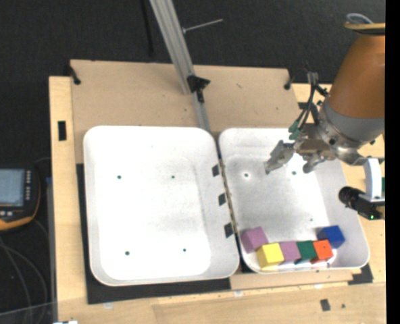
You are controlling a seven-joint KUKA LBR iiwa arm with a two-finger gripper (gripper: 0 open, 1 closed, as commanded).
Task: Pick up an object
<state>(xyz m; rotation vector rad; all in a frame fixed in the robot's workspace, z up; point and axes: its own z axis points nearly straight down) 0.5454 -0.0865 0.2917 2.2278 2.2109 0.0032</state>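
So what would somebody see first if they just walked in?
Probably the bright little blocks huddled along the near edge of the right white bin: a yellow cube, a blue cube and an orange block among them. Next, the big grey arm with its orange band, its end effector hanging over that bin.

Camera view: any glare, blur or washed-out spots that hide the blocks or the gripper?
Camera view: both white bins look bright and slightly washed out; the coloured blocks stay sharp and readable; the gripper looks a little soft, with hardly any shadow beneath.
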